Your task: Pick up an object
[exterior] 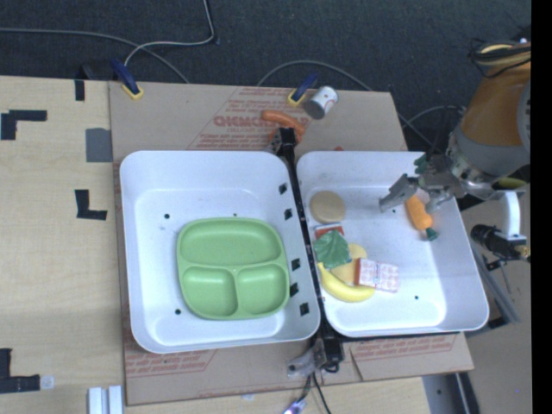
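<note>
My gripper (pixel 417 198) hangs over the right part of the right bin (pixel 448 317), open, with one grey finger (pixel 395 197) splayed out to the left. An orange carrot (pixel 420 214) with a green tip lies just under the gripper, between the spread fingers; neither finger visibly presses on it. Further left in this bin are a tan round bun (pixel 328 205), a green leafy piece (pixel 331 248), a yellow banana (pixel 345 288) and a red-and-white box (pixel 378 274).
The left bin (pixel 147 197) holds a green compartment plate (pixel 233 266). A black divider edge (pixel 296 222) separates the bins. Behind them on the cardboard lie an orange tool (pixel 285 119) and a small grey cylinder (pixel 320 102). Cables run across the dark floor.
</note>
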You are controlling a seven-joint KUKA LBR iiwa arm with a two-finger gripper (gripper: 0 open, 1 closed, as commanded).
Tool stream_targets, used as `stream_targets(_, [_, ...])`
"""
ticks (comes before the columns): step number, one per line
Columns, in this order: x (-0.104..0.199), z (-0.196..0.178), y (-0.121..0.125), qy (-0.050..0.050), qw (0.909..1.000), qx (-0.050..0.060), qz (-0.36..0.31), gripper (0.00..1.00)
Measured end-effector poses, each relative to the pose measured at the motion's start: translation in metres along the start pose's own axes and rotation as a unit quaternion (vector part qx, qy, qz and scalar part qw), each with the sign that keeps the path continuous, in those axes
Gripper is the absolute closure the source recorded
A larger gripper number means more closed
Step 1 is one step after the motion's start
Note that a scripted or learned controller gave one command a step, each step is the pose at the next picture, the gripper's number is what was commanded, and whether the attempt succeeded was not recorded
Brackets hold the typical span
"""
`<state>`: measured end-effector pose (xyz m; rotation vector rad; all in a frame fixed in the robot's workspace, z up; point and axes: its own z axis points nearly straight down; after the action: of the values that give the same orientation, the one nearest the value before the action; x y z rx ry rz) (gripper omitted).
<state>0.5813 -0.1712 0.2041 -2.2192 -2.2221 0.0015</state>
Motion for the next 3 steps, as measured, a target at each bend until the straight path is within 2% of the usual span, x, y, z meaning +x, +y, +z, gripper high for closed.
stream_targets(1, [0.025,0.115,-0.040,0.000,1.0000,-0.001,0.000,0.00])
stream_targets(2, [0.057,0.117,-0.070,-0.001,1.0000,-0.002,0.001,0.00])
stream_targets(3, [0.073,0.117,-0.080,-0.004,1.0000,-0.007,0.002,0.00])
